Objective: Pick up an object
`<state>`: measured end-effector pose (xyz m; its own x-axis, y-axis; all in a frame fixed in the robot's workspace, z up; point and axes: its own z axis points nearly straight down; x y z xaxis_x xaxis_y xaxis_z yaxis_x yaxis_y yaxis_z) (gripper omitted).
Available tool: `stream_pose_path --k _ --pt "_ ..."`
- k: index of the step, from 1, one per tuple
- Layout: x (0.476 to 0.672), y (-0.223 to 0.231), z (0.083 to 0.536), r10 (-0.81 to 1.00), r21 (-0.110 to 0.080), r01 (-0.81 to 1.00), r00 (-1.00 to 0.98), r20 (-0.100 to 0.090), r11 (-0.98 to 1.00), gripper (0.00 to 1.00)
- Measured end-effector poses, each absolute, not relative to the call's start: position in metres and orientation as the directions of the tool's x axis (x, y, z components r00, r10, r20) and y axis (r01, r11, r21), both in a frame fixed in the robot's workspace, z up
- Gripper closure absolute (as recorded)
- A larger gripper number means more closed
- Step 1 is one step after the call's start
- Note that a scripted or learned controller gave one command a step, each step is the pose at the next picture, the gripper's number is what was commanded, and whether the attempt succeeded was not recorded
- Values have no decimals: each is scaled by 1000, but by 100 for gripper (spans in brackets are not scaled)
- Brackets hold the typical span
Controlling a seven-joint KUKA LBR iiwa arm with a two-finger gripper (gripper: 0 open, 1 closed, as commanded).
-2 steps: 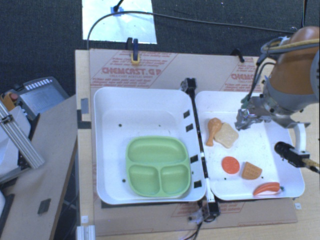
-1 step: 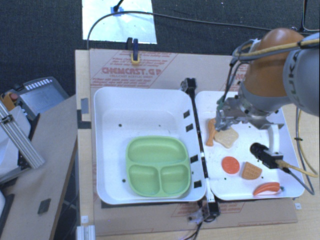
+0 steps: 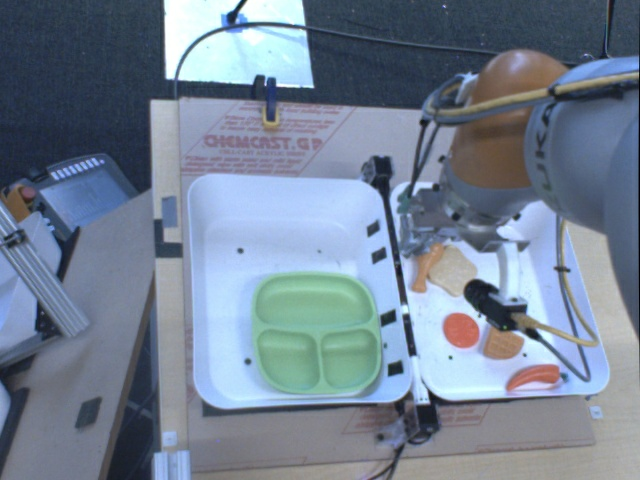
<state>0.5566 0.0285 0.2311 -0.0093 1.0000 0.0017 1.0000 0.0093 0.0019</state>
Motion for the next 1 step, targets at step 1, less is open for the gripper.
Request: stream_pose_path --k 1 --pt "563 85 219 1000 1 1000 -10 2 10 100"
